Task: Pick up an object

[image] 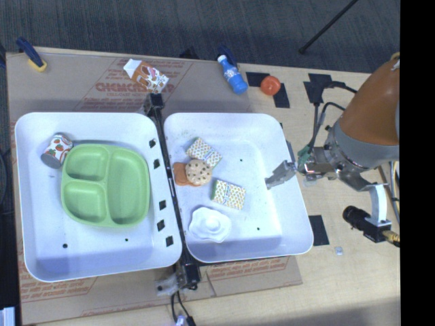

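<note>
The right bin [272, 233] holds several small items. A checkered packet [203, 151] lies near its back left, with a round cookie [198, 172] and an orange piece [180, 174] just below it. A second patterned packet [228, 194] lies mid-bin, and a white moulded object [209, 224] sits near the front. My gripper [280, 175] hovers over the bin's right edge, well to the right of the items, with nothing seen in it. The grey arm with its orange band [370, 111] reaches in from the right.
The left bin [34, 250] holds a green divided plate [105, 184] and a small printed cup [57, 149] at its back left. Behind the bins lie a blue bottle [232, 75], an orange ball [270, 84] and a small carton [145, 76].
</note>
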Controlling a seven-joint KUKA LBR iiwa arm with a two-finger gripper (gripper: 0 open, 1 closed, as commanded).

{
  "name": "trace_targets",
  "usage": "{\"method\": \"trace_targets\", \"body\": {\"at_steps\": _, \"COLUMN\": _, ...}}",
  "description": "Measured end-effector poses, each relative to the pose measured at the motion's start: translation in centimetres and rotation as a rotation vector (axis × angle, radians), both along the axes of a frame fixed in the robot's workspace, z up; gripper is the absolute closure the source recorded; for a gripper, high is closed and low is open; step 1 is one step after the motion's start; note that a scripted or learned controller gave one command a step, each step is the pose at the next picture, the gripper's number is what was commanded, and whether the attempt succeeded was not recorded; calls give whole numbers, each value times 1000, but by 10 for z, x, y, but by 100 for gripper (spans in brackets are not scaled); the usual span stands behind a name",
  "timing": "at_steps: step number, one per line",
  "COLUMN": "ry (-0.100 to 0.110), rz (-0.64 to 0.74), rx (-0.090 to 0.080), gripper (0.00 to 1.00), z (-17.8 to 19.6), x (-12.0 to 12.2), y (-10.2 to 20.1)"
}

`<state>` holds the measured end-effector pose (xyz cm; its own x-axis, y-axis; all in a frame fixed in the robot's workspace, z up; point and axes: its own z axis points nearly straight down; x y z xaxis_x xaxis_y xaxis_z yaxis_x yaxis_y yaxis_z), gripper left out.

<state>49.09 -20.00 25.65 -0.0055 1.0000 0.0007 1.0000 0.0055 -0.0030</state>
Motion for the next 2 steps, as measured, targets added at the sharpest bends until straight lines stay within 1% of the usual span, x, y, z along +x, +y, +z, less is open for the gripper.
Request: {"method": "trace_targets", "body": {"at_steps": 2, "ry": 0, "rz": 0, "rx": 0, "gripper": 0, "z": 0, "x": 0, "y": 0}}
